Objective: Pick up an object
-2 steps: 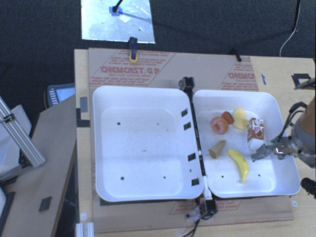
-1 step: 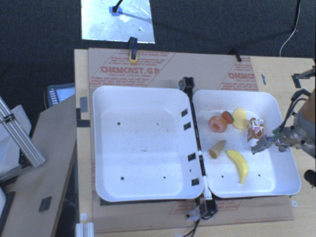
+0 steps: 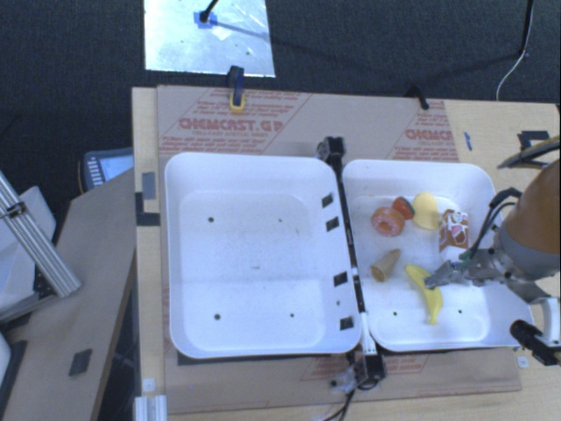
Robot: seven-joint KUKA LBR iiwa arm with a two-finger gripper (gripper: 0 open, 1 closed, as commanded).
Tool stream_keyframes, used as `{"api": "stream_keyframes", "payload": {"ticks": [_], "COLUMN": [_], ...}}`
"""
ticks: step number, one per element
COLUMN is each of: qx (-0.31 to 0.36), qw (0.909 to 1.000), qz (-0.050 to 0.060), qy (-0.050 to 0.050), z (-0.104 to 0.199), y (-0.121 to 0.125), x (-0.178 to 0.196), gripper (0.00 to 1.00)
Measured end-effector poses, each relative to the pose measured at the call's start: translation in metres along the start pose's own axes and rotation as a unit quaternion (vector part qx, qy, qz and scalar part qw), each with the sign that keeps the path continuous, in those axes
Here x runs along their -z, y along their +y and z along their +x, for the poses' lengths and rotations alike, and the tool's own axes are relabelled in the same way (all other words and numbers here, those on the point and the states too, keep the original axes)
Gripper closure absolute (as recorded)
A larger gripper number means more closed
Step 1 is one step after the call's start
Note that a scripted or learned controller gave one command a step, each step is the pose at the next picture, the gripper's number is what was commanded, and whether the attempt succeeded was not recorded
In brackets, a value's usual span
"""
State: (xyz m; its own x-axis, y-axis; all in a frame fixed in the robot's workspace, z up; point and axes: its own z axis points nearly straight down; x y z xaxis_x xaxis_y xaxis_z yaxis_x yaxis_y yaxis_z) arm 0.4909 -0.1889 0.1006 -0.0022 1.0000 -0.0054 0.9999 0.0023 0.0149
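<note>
1. Banana [image 3: 427, 293], yellow and curved, lying in the right bin [image 3: 473, 327] toward its front, upper end just at the gripper's tips.
2. Gripper [image 3: 436, 278] reaching in from the right, dark fingers low over the banana's upper end; impossible to tell whether open or closed, or whether anything is gripped.
3. Just left of the banana, a tan ice-cream cone [image 3: 385, 265], tapered, lying on its side.
4. Behind these, a round orange-pink toy [image 3: 387, 221] touching a small red piece [image 3: 402, 206]; beside them a smooth pale-yellow lemon shape [image 3: 425, 210]; a red-and-white packet [image 3: 453, 230] near the arm.
5. Left bin [image 3: 254, 261], shallow moulded white plastic with rounded corners and small dark holes in the floor, joined to the right bin by black clips along the shared edge.
6. Both bins resting on a brown cardboard sheet [image 3: 289, 117] printed with red lettering, laid on a pale wooden bench [image 3: 145, 147].
7. Beyond, dark carpet [image 3: 394, 24] with a shiny metallic sheet [image 3: 209, 24] and black cables.
</note>
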Motion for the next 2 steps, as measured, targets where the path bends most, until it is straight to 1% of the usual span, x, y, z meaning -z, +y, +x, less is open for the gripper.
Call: {"api": "stream_keyframes", "payload": {"ticks": [1,2], "qx": [0.003,0.004], "qw": [1.0000,1.0000], "qz": [0.000,-0.001], "qy": [0.000,0.001], "z": [0.030,0.074], "y": [0.052,0.136], "x": [-0.011,-0.011], "gripper": [0.00,0.00]}}
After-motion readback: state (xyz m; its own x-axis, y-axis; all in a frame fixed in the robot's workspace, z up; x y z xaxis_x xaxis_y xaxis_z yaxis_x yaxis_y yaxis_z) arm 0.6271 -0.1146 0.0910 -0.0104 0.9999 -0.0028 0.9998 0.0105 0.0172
